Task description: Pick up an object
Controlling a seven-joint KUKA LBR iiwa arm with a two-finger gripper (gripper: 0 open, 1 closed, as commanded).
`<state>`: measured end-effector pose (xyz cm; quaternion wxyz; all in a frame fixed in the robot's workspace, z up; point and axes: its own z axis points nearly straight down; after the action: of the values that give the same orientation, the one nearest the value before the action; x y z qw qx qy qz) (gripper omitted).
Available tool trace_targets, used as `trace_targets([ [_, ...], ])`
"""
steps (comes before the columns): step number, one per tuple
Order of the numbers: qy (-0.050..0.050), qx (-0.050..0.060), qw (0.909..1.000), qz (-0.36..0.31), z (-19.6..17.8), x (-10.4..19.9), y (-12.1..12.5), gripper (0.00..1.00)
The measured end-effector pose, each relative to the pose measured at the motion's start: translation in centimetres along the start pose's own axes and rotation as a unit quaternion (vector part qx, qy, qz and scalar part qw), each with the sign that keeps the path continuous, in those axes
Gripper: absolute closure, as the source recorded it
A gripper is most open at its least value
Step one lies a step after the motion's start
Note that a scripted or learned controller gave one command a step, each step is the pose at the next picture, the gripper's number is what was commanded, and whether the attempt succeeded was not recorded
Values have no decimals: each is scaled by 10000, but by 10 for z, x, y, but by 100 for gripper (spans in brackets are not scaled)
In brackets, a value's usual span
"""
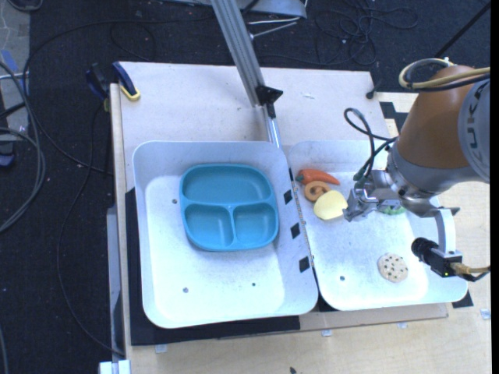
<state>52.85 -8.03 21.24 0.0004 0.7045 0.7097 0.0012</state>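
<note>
A blue-and-yellow clamp (125,84) sits at the bench's (187,100) back left corner. The left bin (156,287) carries a blue plate (226,185) with three compartments, lying flat nearer the bin's back edge than its front. A metal pole (242,45) slants down to the back edge where the two bins meet.

In the right bin (351,287), at its back left corner, a carrot (321,177) lies just behind an orange ring (314,191); a yellow fruit (330,205) touches the ring on its right side. The gripper (355,207) is low just beside the fruit's right edge, and whether it is open or closed I cannot tell. The carrot and ring crowd the fruit on its left and back. A green thing (392,206) shows partly from under the wrist, toward the bin's right edge. A cookie (392,267) lies apart near the front right corner, with bare floor around it.
</note>
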Motion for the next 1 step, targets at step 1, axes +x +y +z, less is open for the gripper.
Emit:
trace_targets([
  [1,2,-6,10000,-3,-5,50,32,100],
])
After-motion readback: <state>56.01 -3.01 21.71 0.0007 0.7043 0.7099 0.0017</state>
